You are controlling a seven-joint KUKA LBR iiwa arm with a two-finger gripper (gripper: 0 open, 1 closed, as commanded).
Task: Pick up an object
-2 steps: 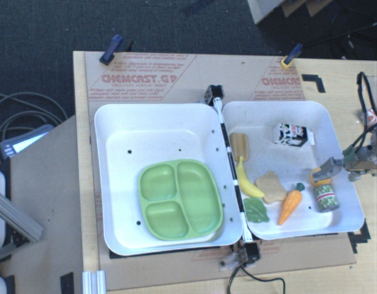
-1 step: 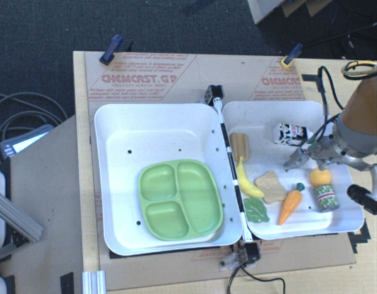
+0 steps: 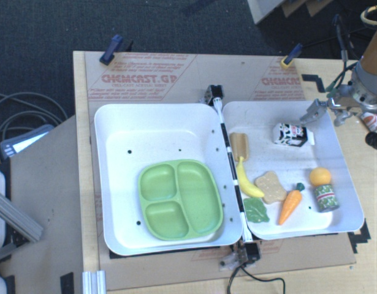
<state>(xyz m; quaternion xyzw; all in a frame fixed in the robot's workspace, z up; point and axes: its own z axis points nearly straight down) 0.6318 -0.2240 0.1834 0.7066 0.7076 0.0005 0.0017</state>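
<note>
Dark carpet surrounds my bench (image 3: 151, 72). The black-and-white carton (image 3: 291, 134) lies toward the right bin's (image 3: 347, 219) far wall, apart from the banana (image 3: 247, 182) and carrot (image 3: 289, 206). My tool (image 3: 323, 110) hangs just beside the carton at the bin rim; whether it's spread or clenched I cannot tell. A low approach risks clipping that rim; room opens toward the banana.
</note>
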